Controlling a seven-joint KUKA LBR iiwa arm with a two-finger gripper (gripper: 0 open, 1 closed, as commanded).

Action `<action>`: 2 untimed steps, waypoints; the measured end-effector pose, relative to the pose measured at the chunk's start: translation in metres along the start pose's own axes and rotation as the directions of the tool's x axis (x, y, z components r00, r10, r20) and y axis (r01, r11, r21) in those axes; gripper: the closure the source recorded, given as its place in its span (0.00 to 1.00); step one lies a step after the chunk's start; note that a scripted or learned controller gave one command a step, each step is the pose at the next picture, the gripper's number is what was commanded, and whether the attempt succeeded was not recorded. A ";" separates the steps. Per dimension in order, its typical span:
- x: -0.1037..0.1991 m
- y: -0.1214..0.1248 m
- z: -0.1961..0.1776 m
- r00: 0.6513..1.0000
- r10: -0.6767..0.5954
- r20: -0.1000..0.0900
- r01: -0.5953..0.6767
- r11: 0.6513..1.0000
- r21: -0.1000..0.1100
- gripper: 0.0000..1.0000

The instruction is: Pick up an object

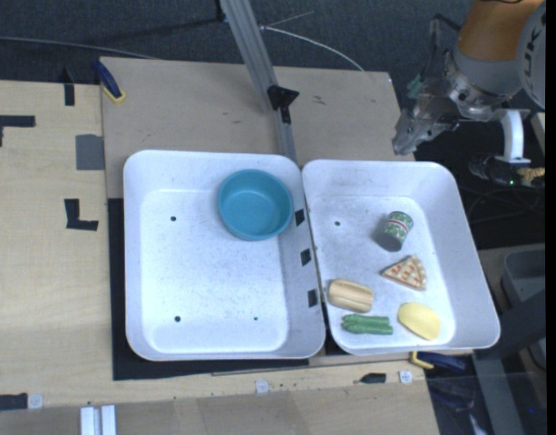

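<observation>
While nothing is sitting between its narrowly parted fingers, the gripper (pixel 412 140) is hovering beyond the right bin's (pixel 459 208) far rim, well apart from the can (pixel 395 229), pizza slice (pixel 406 272) and lemon (pixel 419 320).

No text, number or brand can be read anywhere. The small can (pixel 395 230), in the bin below the gripper (pixel 412 140), carries a green label, but its print is too blurred to make out.
</observation>
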State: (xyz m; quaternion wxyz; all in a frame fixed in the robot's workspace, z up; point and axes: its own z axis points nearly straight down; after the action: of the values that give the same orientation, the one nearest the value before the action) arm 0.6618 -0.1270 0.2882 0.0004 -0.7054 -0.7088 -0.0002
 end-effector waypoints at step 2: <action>0.101 -0.039 0.020 1.000 -0.001 -0.001 0.001 1.000 0.004 1.00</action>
State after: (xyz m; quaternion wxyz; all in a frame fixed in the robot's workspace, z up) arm 0.6225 -0.0265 0.2687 0.0021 -0.7051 -0.7091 0.0010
